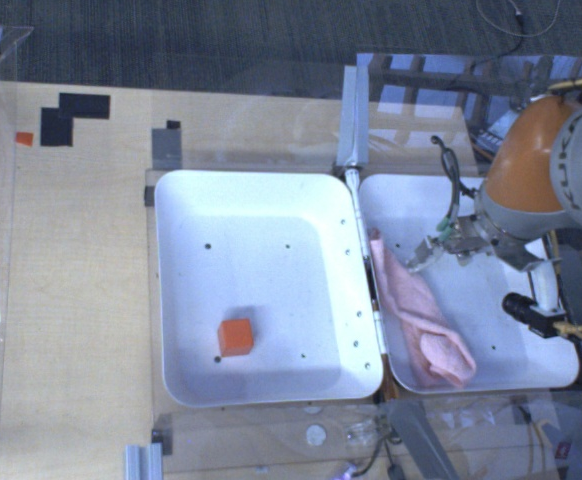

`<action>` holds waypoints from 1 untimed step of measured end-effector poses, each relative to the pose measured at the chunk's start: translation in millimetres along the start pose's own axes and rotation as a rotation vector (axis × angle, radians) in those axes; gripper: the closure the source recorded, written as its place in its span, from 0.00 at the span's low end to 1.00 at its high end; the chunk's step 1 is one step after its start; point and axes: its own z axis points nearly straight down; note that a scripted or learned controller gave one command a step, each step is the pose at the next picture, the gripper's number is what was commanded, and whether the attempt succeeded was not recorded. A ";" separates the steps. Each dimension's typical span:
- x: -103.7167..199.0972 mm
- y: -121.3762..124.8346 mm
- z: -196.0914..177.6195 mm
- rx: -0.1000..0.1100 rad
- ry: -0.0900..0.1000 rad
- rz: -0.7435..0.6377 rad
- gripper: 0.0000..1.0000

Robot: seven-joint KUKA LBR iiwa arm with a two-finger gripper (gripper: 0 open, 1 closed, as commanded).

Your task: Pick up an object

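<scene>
A pale wooden bench (pixel 81 298) carried two shallow white plastic bins side by side, the left bin (pixel 186 218) and the right bin (pixel 551 373), their inner rims almost touching along a narrow grey metal bar (pixel 349 128) that ran back from the gap. Near the far left of the bench sat a stepped black patch (pixel 69 116) with a small orange square marker (pixel 24 139) just beside it. A thin looped cable (pixel 516 13) lay on the dark carpeted floor (pixel 221 18) beyond the bench.

The arm (pixel 561 168) is cut off at the right edge, hiding part of the right bin (pixel 491 373).
</scene>
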 end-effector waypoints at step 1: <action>56.2 47.4 -59.8 -0.005 -0.001 0.076 0.00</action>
